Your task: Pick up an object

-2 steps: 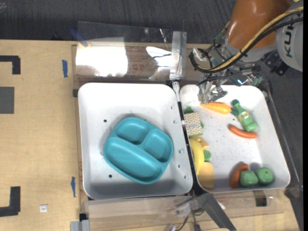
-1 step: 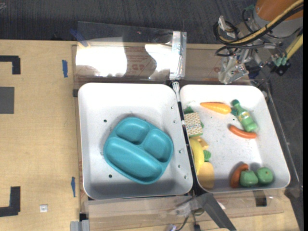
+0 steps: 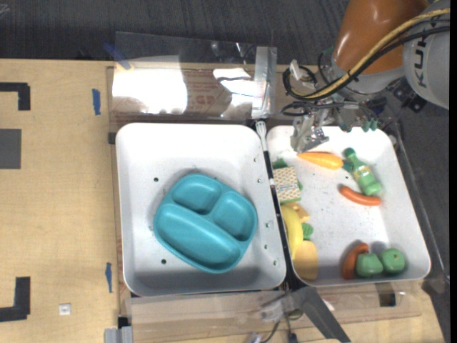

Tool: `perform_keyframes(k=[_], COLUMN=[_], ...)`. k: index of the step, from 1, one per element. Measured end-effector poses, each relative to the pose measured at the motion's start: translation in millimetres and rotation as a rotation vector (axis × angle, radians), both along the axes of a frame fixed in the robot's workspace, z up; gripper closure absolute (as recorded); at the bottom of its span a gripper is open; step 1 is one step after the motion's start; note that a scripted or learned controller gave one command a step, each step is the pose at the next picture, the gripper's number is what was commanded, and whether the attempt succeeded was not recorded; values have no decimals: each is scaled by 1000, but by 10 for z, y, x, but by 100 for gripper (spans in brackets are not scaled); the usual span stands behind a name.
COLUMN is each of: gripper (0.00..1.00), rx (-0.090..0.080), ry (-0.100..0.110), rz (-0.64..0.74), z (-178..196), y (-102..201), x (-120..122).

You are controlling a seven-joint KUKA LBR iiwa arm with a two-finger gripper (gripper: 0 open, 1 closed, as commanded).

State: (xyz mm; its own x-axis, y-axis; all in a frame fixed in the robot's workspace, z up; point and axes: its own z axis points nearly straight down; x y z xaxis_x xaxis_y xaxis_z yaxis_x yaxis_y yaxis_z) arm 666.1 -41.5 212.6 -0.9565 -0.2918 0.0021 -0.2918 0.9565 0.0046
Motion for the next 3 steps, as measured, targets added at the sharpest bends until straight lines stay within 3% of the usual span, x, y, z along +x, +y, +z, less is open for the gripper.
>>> perform_keyframes(k=[1,2,3], gripper=[100,100,100], rx=[-7,-1,-5], ry=[-23,-5,-22], rz=[9,195,25], z=[1105,244,1215], y=[-572,-67,-488], x=[28,-228,-7])
